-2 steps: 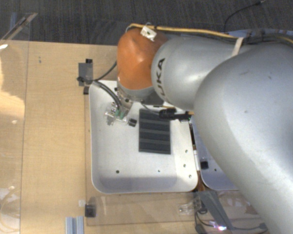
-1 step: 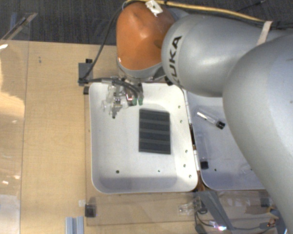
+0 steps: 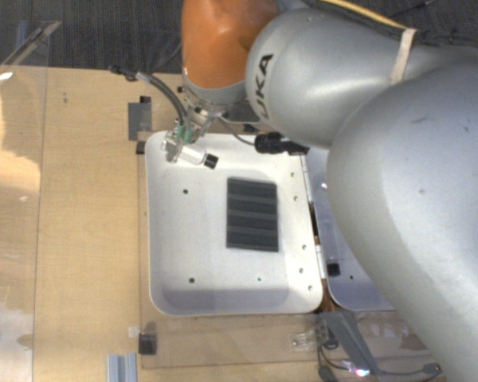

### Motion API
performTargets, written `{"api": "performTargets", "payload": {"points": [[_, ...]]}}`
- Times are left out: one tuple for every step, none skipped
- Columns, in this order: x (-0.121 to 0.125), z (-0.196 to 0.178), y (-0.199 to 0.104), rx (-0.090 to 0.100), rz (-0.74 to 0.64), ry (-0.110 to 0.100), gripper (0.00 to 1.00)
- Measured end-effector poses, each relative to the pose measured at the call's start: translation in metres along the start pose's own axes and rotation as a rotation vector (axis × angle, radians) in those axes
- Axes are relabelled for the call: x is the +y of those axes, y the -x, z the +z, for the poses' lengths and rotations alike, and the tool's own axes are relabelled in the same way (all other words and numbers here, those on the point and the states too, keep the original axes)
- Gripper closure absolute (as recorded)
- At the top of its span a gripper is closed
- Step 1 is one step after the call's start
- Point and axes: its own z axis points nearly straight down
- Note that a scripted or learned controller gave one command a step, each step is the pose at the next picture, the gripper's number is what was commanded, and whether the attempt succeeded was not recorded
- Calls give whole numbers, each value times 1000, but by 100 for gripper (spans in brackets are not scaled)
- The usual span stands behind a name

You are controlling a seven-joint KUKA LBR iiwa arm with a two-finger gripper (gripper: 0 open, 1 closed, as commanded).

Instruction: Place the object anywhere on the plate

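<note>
arm [image 3: 334,94] over right bin [image 3: 342,289] | gripper [image 3: 182,146] at left bin [image 3: 167,237] far-left corner | dark ribbed plate [image 3: 252,214] mid left bin

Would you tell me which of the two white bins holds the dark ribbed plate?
The left bin, seen in full, holds the dark ribbed plate near its middle; the right bin is mostly hidden behind the arm.

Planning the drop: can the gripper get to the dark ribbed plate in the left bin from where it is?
Probably yes. The gripper is over the left bin's far corner, and the dark ribbed plate lies bare mid-bin, with nothing between them.
</note>
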Motion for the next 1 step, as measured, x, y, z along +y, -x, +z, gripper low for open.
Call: {"api": "performTargets", "payload": {"points": [[-3, -39, -5, 0, -67, 0, 100]]}}
